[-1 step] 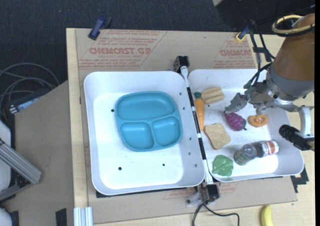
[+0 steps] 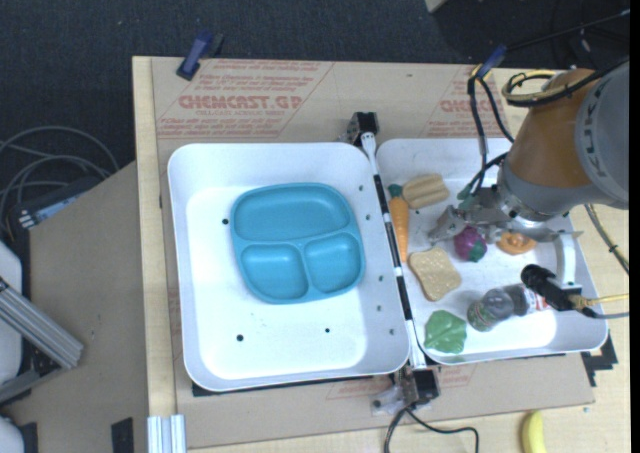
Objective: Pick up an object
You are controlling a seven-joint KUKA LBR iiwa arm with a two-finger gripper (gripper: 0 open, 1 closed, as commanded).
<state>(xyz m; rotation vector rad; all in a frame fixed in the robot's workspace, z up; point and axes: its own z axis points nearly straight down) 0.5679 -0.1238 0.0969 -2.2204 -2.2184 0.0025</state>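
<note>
While the grey arm point(image 2: 575, 146) reaches in from the right over the right bin point(image 2: 580, 339), its gripper point(image 2: 470, 226) is low among the toys, just above a small purple piece point(image 2: 468, 243), but I cannot tell if it is open or closed, or if it holds anything. Close around it lie an orange slice point(image 2: 516, 242), a tan bread-like piece point(image 2: 423, 191), a carrot point(image 2: 400, 226) beside the wall between the bins, a toast slice point(image 2: 434, 273), a green leafy piece point(image 2: 445, 331) and a dark bottle point(image 2: 510, 303). Further left, the left bin point(image 2: 200, 241) holds a blue divided plate point(image 2: 297, 241).
</note>
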